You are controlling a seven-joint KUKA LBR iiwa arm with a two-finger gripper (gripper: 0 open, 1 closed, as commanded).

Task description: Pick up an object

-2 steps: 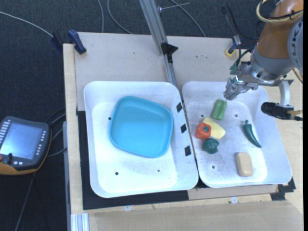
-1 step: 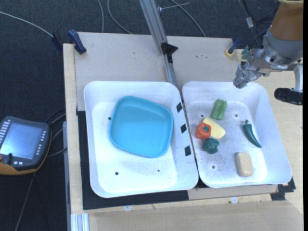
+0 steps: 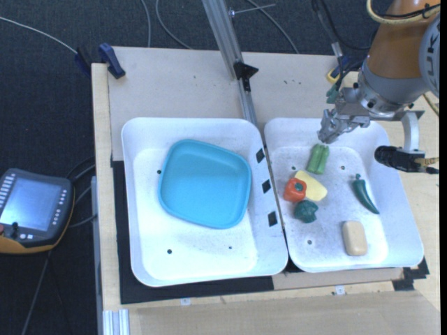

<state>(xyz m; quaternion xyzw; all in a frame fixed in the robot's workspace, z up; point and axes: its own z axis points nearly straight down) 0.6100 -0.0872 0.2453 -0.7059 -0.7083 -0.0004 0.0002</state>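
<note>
On the worktop (image 3: 174,68), the left bin (image 3: 140,257) holds a blue plate (image 3: 204,183). The right bin (image 3: 398,236) holds a green cylinder (image 3: 318,159), yellow piece (image 3: 314,187), red-orange piece (image 3: 295,189), dark teal piece (image 3: 305,211), green pepper (image 3: 364,194) and tan block (image 3: 354,237). The end effector (image 3: 330,132) hangs just above the cylinder; whether it is apart or together is unclear.

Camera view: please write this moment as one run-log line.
gripper: above green cylinder | right bin: five items | left bin: blue plate | pick: not done

Bright, even light; slightly soft focus
</note>
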